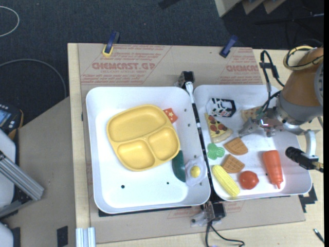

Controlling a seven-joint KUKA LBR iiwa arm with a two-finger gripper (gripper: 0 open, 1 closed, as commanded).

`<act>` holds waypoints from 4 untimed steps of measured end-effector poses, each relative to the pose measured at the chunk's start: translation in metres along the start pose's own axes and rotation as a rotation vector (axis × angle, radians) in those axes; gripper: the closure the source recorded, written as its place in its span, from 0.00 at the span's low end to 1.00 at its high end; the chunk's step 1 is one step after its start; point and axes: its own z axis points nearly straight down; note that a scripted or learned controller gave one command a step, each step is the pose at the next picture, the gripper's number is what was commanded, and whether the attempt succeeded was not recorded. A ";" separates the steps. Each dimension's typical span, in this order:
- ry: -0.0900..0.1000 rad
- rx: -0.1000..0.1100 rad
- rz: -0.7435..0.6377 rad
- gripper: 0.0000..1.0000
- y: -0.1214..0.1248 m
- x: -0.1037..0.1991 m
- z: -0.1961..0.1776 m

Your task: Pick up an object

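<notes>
Two shallow white bins sit side by side: the left bin (pixel 103 189) carries one glossy yellow three-compartment plate (pixel 143 137) at its centre, one small orange block (pixel 170 116) just beside the plate toward the far edge, and one dark green piece (pixel 178 167) near the right edge. The right bin (pixel 298 187) holds one orange carrot (pixel 273 168), one knobbly yellow corn cob (pixel 225 180), one pizza slice (pixel 218 128), two waffle-textured biscuits (pixel 236 146), one red tomato (pixel 249 179). The gripper (pixel 252 122) hangs over its far edge; I cannot tell its jaw state.

- Dark blue-grey carpet floor (pixel 46 30) surrounds the tabletop (pixel 154 66).
- Brown printed cardboard covers the tabletop, clamped at its far edge.
- A thin cable (pixel 15 66) loops across the carpet at left.
</notes>
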 end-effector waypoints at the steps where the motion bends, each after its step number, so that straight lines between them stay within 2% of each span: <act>1: -0.002 -0.008 0.001 1.00 0.002 -0.001 -0.014; 3: -0.005 -0.015 -0.002 1.00 0.007 -0.005 -0.132; 4: -0.002 -0.012 -0.007 1.00 0.018 0.048 -0.144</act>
